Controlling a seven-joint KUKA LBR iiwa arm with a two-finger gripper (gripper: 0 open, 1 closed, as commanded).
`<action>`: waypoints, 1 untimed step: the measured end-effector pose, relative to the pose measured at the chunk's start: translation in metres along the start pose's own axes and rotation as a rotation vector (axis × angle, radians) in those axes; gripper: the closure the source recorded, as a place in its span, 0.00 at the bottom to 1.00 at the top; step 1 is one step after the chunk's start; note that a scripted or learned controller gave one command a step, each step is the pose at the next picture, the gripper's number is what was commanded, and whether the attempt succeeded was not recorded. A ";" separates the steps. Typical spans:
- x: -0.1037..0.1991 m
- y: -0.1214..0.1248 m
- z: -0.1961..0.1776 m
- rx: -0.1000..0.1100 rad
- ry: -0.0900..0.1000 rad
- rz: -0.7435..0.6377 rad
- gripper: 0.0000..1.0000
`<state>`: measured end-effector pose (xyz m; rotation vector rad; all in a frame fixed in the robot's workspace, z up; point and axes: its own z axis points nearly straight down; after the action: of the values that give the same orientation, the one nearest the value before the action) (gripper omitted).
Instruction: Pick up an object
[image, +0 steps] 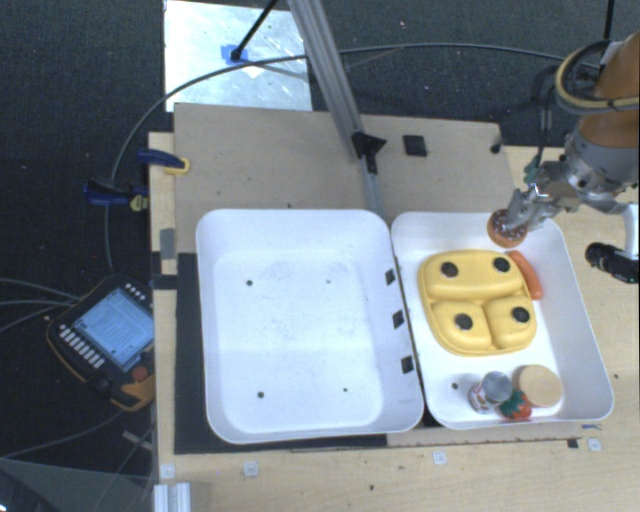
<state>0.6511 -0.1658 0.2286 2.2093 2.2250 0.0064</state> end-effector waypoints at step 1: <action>0.000 0.001 -0.024 0.002 0.001 0.000 1.00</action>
<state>0.6523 -0.1657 0.2525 2.2110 2.2262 0.0044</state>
